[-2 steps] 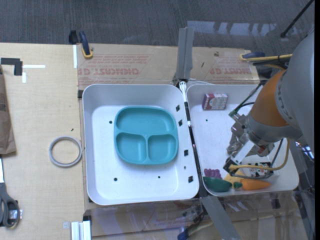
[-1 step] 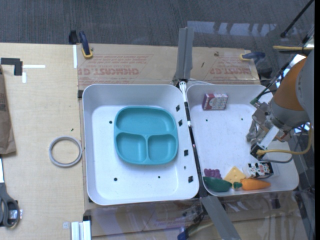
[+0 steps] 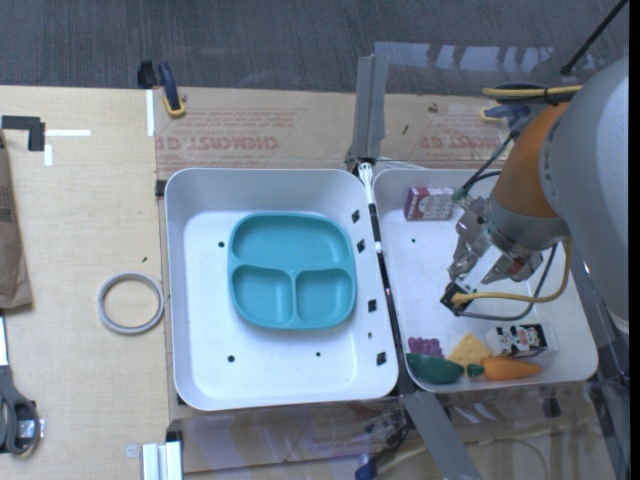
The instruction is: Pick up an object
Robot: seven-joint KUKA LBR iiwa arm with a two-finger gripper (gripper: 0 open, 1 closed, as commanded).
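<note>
We see the gripper [image 3: 466, 266] hanging over the middle of the right bin [image 3: 575, 313], with bare white floor beneath it. We cannot tell whether it is open or closed, and we see nothing held in it or touching it.

The things to pick lie apart from it. A pink-and-white box [image 3: 430, 204] sits near the bin's far wall. Along the near edge we find purple grapes [image 3: 424, 347], a green piece [image 3: 433, 370], a yellow wedge [image 3: 469, 349], an orange carrot [image 3: 510, 369] and a small black-and-white carton [image 3: 522, 339], all close together.

The left bin [image 3: 190, 298] holds a teal divided plate [image 3: 293, 269]. Both bins rest on cardboard [image 3: 250, 128] over a pale wooden bench [image 3: 80, 208], where a tape ring [image 3: 131, 302] and scissors [image 3: 15, 423] lie to the left.
</note>
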